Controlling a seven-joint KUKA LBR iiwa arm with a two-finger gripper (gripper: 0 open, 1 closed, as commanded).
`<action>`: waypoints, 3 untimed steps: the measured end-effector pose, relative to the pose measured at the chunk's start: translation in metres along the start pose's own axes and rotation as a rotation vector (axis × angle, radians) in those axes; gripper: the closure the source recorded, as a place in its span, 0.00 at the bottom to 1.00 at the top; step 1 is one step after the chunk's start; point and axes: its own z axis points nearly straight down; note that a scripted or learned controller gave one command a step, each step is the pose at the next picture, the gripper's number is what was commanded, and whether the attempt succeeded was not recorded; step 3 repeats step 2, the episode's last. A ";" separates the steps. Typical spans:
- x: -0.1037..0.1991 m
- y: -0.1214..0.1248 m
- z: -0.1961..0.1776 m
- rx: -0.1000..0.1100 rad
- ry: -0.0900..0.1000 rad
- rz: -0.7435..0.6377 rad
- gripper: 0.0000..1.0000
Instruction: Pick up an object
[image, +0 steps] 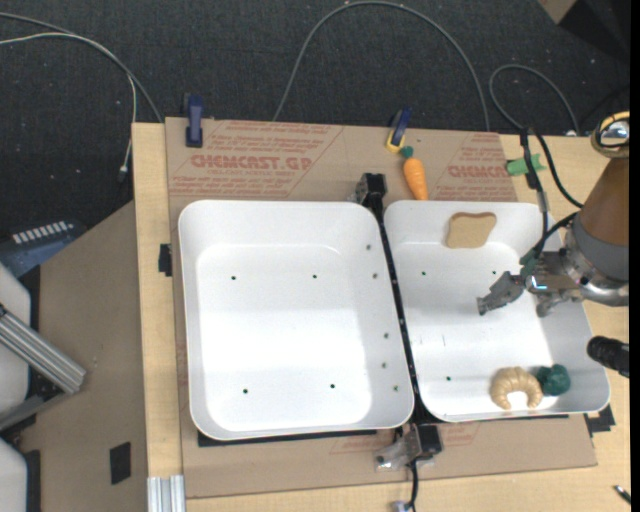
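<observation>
In the right bin lie a tan slice of toast by the far wall, a beige croissant near the front wall, and a small green object touching the croissant's right side. An orange carrot lies outside the bins on the cardboard behind them. My gripper hangs over the right half of the right bin, between the toast and the croissant. It is open, with bare bin floor showing between its fingers.
The left bin sits beside the right one, its wall meeting the other along the middle. Black clamps hold the bins at back and front. Blue clips and cables lie behind the cardboard.
</observation>
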 end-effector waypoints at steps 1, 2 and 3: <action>0.003 -0.012 0.116 0.007 0.002 0.000 0.00; -0.022 -0.031 0.011 -0.007 -0.003 0.002 0.00; -0.022 -0.031 0.011 -0.007 -0.003 0.002 0.00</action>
